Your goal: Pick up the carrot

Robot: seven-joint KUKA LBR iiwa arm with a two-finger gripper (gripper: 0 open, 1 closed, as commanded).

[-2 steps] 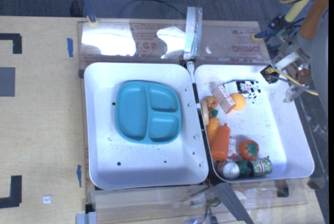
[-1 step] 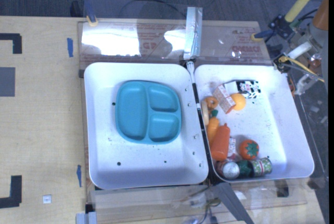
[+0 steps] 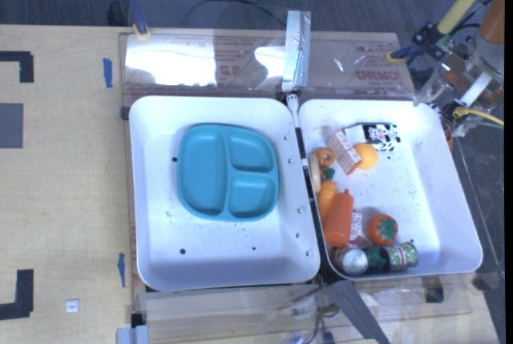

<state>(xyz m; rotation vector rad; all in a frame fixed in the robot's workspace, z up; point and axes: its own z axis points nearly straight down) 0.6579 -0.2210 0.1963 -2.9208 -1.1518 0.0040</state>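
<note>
The carrot is a short orange piece with a bit of green at its far end. It lies in the right bin against the left wall, touching an orange-red bottle on its right. My gripper hangs at the end of the arm over the bin's far right corner, well away from the carrot and partly cut off by the view's edge, among cables.
The right bin also holds a small carton, a yellow-orange ball, a black-and-white item, a tomato-like toy and two cans at the front. In the left bin sits a blue divided plate.
</note>
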